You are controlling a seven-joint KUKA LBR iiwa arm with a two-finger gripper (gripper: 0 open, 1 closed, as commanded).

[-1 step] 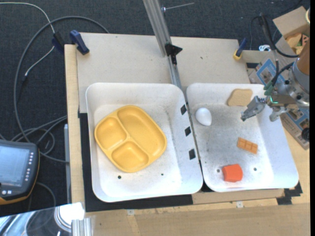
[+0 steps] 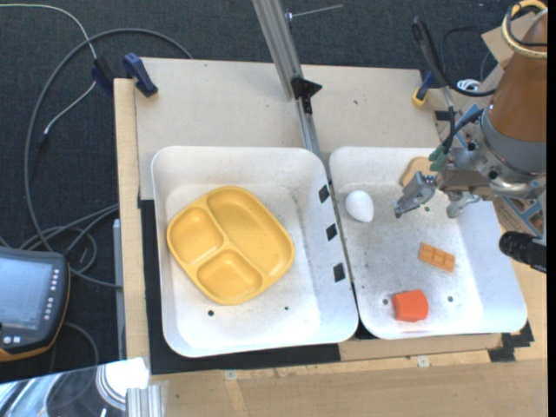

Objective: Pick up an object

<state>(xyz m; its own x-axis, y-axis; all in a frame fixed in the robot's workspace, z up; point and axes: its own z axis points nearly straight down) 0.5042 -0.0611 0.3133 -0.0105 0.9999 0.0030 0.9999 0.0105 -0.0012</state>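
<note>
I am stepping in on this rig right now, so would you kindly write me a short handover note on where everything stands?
Gripper: open, holding nothing, hovering over the upper part of the right bin.
Right bin: white egg near its upper left, just left of the gripper; orange waffle-like piece mid-bin; orange-red block near the front edge.
Left bin: yellow divided plate.
Done: nothing picked yet.
Left: descend on one object, probably the egg as the nearest, close and lift.

I count two white bins, left (image 2: 174, 320) and right (image 2: 495, 315); one yellow divided plate (image 2: 229, 244); one white egg (image 2: 360, 205) at ten o'clock of the right bin; one orange block (image 2: 410, 306); one orange wafer (image 2: 436, 257)
</note>
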